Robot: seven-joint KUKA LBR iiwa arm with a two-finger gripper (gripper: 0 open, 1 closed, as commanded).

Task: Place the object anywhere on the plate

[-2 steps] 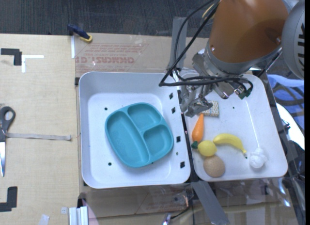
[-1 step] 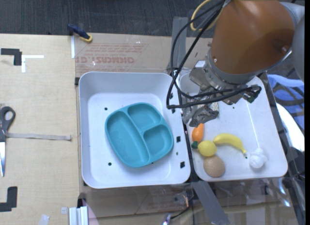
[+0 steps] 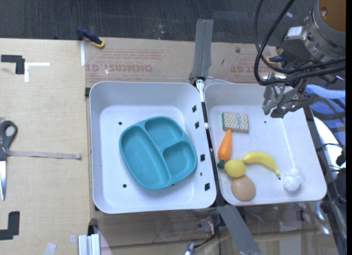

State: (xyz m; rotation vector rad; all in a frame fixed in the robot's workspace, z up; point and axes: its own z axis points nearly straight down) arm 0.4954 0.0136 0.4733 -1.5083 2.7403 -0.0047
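1. Two shallow white bins sit side by side on the counter [image 3: 44, 138], the left bin [image 3: 99, 155] near the frame's centre and the right bin [image 3: 313, 160] toward the right.
2. A teal plate [image 3: 158, 152] with three compartments lies flat in the left bin, turned at a slant, with nothing on it.
3. The objects all lie in the right bin. A green-and-cream patterned sponge [image 3: 235, 121] is near its upper left.
4. Just below the sponge, an orange carrot [image 3: 225, 146] lies nearly upright in the frame, green end down.
5. A lemon [image 3: 235, 168] touches the carrot's lower end; a brown, egg-shaped item [image 3: 243, 188] sits just below the lemon, near the bin's bottom edge.
6. A yellow banana [image 3: 262, 161] curves to the right of the lemon, and a small white object [image 3: 292, 180] rests at the lower right.
7. The arm's gripper [image 3: 280, 105] hangs over the upper right part of the right bin, above the bin floor and apart from every object; its jaws hold nothing, and whether they stand apart or together I cannot tell.
8. Black cables [image 3: 275, 23] loop from the upper right of the frame.
9. Scissors [image 3: 5, 149] lie at the left edge of the counter.
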